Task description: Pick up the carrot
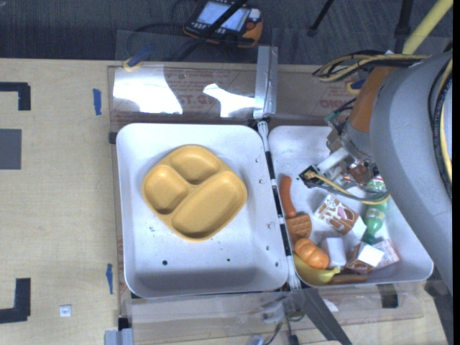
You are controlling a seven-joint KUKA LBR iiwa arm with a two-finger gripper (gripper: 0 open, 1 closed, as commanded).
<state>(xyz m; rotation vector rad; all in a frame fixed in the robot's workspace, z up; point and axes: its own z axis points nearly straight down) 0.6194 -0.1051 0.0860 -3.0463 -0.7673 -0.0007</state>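
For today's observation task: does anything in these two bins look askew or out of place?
The yellow divided plate sits skewed in the left bin, corners off-square to the walls. In the right bin, toy foods are heaped together, the carrot against the dividing wall.

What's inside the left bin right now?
The left bin holds a yellow divided plate, its three sections bare. Whatever lies beneath the plate is covered.

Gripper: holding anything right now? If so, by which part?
Cannot be told. The gripper is over the right bin, above the toy pile; no item shows between its tips. The carrot lies apart by the bin's left wall.
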